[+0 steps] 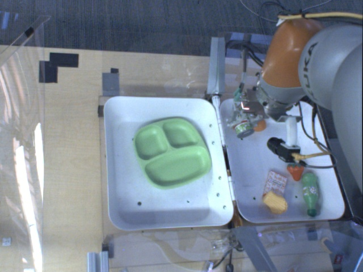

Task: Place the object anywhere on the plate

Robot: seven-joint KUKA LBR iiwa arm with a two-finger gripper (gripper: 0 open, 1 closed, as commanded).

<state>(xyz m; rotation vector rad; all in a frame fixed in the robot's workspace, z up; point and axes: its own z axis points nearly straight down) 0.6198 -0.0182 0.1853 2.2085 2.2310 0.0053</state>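
A green plate [172, 152] with three compartments lies in the left white bin [122, 203]. My gripper [243, 119] hangs low over the far left corner of the right bin [249, 203], close to the wall between the bins. A small green and silver object [244, 130] sits right under its tip, and a small orange piece [260, 126] lies just to the right of that. Whether the green and silver object is gripped is hidden by the wrist. The plate's compartments hold nothing.
The near right part of the right bin holds a green bottle [309, 192], a yellow object [275, 203], a small printed packet [276, 181] and a red-orange piece [295, 171]. A metal post [215, 67] stands behind the gap between the bins.
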